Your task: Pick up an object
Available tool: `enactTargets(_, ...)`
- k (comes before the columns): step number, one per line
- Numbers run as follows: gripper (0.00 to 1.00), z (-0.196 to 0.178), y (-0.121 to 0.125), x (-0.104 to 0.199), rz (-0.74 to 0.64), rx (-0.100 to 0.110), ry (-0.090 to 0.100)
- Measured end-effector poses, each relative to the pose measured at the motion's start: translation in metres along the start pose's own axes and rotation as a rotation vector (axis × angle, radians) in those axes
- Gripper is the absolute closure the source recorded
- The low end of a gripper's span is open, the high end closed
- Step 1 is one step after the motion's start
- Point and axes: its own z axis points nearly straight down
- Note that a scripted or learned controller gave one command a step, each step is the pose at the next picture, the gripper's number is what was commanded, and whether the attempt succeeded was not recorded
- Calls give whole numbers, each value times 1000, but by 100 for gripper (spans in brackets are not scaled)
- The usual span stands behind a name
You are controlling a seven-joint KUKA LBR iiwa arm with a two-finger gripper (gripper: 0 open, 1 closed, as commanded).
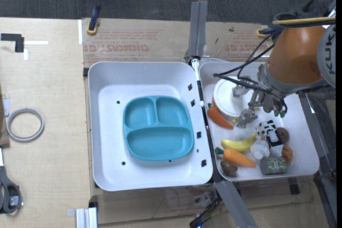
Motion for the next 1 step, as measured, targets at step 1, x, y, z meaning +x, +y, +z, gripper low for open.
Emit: enactTargets(1, 0, 0, 15, 17, 113, -6, 2)
